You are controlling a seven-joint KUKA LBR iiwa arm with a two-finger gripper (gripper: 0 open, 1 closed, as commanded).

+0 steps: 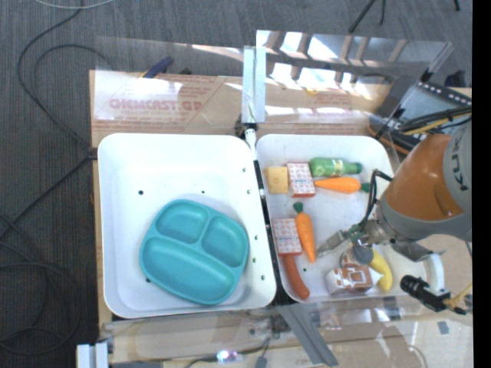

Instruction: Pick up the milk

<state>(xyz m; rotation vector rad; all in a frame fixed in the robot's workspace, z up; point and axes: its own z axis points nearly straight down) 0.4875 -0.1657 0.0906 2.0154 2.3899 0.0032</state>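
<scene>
The milk [351, 277] is a small white and brown carton lying near the front edge of the right bin [368, 146]. My gripper [347, 245] hangs just above and behind the carton, reaching in from the right. Its fingers [332, 242] stand open and spread, with nothing between them. The carton is not lifted; it rests on the bin floor with a yellow banana [382, 271] right beside it.
Also in the right bin are a green bottle [334, 167], two carrots [306, 236], two red-and-white boxes [285, 235], a yellow block [276, 179] and a red sausage [295, 277]. In the left bin [123, 167] lies a teal divided plate [195, 249].
</scene>
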